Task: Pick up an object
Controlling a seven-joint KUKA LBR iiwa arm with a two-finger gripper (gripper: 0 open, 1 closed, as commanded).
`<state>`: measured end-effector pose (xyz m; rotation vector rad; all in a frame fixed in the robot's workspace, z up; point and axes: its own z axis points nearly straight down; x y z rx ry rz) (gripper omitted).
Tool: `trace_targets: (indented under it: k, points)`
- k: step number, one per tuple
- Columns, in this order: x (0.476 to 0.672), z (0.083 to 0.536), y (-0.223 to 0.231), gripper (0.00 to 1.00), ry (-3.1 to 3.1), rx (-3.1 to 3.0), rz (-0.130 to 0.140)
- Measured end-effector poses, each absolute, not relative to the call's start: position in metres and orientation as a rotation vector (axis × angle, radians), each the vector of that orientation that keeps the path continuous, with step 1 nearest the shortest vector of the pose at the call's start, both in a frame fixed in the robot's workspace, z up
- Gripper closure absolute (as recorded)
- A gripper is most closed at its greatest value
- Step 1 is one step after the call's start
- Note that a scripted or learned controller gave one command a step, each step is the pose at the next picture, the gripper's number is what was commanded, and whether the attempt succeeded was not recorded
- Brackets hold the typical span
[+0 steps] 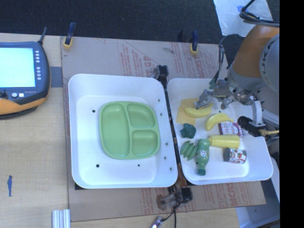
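Gripper (205, 99) over banana (197, 111), grip state unclear; red-labelled can (235, 155), writing unreadable.

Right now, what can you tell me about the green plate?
The green plate is pale green, looks like smooth plastic, and has rounded corners. Raised ridges split it into three sections: one long one on the left and two smaller ones on the right. It lies flat in the middle of the left bin, slightly turned, with nothing on it.
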<state>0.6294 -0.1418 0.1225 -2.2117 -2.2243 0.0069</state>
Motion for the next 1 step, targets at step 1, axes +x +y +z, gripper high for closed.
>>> trace_targets:
  k: [1]
  points:
    - [0.6122,0.1003,-0.1456,0.00,-2.235,-2.221,-0.017]
